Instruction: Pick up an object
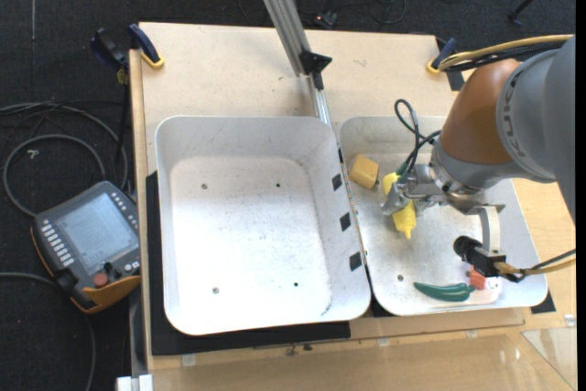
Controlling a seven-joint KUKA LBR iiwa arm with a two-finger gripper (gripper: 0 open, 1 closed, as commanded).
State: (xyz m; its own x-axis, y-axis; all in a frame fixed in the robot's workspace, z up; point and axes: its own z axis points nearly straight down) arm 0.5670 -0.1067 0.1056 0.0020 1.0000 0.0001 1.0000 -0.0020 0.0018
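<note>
right white bin (522, 238) — end effector (403, 201) down on yellow object (403, 220), its opening hidden — cannot tell.

No legible text, labels or numbers, pendant screen (92, 229) too small to read

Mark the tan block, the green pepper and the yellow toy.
tan block (364, 170), camera view, its top face.
green pepper (442, 290), camera view, mid-body.
yellow toy (404, 221), camera view, its lower end.
</note>
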